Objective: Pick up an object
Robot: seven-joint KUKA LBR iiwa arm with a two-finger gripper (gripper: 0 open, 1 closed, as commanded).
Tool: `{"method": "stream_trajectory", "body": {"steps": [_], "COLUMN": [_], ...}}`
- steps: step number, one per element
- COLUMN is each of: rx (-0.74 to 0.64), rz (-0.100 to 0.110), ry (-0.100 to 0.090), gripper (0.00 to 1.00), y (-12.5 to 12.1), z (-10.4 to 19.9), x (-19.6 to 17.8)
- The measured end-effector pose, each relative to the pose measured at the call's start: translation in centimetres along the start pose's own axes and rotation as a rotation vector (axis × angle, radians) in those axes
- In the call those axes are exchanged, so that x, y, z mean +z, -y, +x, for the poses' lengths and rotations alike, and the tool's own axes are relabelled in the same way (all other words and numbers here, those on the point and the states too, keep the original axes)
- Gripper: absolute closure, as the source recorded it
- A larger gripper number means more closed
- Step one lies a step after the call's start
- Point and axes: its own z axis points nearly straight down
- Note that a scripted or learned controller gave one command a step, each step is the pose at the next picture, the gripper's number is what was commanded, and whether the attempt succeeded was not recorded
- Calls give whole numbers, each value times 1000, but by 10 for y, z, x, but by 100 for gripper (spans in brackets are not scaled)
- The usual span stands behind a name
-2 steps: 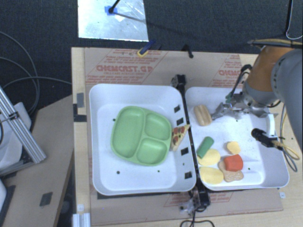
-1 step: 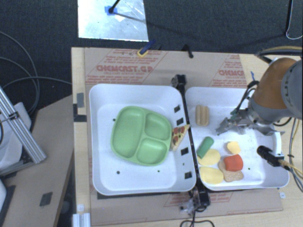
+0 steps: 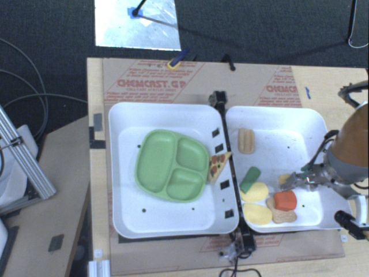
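The red toy [image 3: 285, 200] lies at the near side of the right bin [image 3: 271, 120], touching a peanut [image 3: 282, 216] just nearer; two yellow pieces [image 3: 256, 203] lie left of it. The gripper [image 3: 295, 180] hangs just above it, its state impossible to tell. Farther left: a green piece [image 3: 249, 179], a bread piece [image 3: 246, 141], then the green tray [image 3: 172, 165].
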Motion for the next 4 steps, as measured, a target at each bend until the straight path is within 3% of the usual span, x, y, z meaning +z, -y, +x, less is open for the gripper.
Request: {"method": "stream_trajectory", "body": {"steps": [1, 2, 3, 4], "rx": [-20, -6, -15, -14], "rz": [-13, -1, -13, -7], "ry": [-4, -2, -3, -3], "gripper": [0, 0, 0, 0], "y": [-89, -32, 9, 9], "z": [91, 87, 145, 189], "x": [6, 7, -99, -93]}}
